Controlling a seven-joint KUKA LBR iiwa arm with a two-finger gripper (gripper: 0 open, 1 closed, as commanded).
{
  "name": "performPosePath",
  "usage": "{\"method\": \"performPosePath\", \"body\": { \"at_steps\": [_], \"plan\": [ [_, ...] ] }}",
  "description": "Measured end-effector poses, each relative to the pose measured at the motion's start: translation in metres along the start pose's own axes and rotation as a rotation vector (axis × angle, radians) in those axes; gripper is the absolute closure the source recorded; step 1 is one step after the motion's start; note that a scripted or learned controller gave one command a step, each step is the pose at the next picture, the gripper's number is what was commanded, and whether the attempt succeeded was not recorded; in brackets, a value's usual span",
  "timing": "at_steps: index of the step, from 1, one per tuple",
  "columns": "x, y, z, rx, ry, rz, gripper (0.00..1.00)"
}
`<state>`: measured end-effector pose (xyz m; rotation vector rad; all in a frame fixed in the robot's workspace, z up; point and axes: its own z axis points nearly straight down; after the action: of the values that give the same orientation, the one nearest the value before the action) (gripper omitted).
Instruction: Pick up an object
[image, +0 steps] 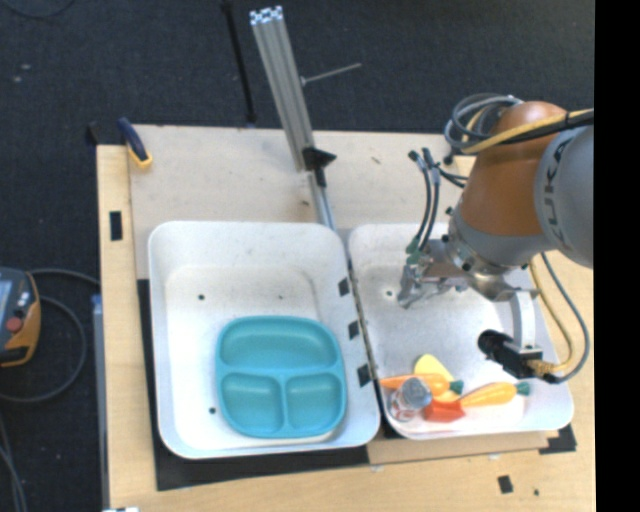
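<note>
table (220, 180) of pale wood is carrying two shallow white bins side by side, and a grey arm with an orange band (515, 180) is reaching in from the right over the right bin (372, 250). claw (415, 290) is hanging low above the upper part of that bin, over bare white floor, with nothing showing between its parts; from this slant i cannot tell how wide it is standing, since the metal bits are blurring together. cables are looping off the wrist on both sides. the things to be picked are sitting huddled in the near corner of the right bin, well apart from the claw: a yellow piece (432, 368), a small round greyish item (411, 397) with red on it, a red piece (446, 409) just beside that, and an orange carrot-like toy (490, 394) lying towards the right wall, all close together or touching. a black part (505, 350) is poking out near the arm's lower side, and i cannot tell what it is. the left bin (170, 260) is holding a teal divided tray (280, 375) lying flat in its near half. an aluminium post (285, 85) is slanting up from the table behind the bins, and a small blue and yellow tool (134, 143) is lying at the table's far left corner.
</note>
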<state>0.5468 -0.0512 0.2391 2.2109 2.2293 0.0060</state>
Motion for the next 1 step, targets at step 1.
{"method": "performPosePath", "body": {
  "at_steps": [1],
  "plan": [
    [0.0488, -0.0093, -0.0066, 0.002, 0.0, 0.001, 1.0]
  ]
}}
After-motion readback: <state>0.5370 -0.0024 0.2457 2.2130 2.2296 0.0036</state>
